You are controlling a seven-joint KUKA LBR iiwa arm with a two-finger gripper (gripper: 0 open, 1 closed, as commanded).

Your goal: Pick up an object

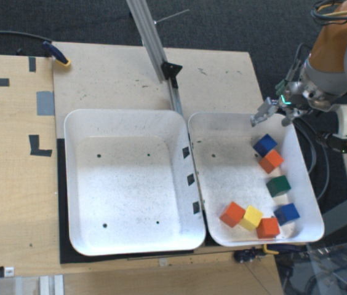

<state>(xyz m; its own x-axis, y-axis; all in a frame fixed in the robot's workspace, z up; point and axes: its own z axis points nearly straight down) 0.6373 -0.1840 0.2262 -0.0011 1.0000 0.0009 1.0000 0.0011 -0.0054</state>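
Several small cubes lie in the right bin [223, 165]. A blue cube [264, 144] touches an orange cube [272, 160] near the bin's far right side, and a green cube [278, 185] sits below them. Along the near edge are an orange cube [232, 214], a yellow cube [251, 217], a red-orange cube [268, 227] and another blue cube [287, 213]. My gripper [272, 118] hangs above the bin's far right corner, just beyond the upper blue cube. Its fingers [260, 117] are spread open with nothing between them.
The left bin [124, 177] sits beside the right one, sharing a raised middle rim. A slanted metal rail [152, 39] runs from the top down to the bins' junction. Cables hang off the bench's right side.
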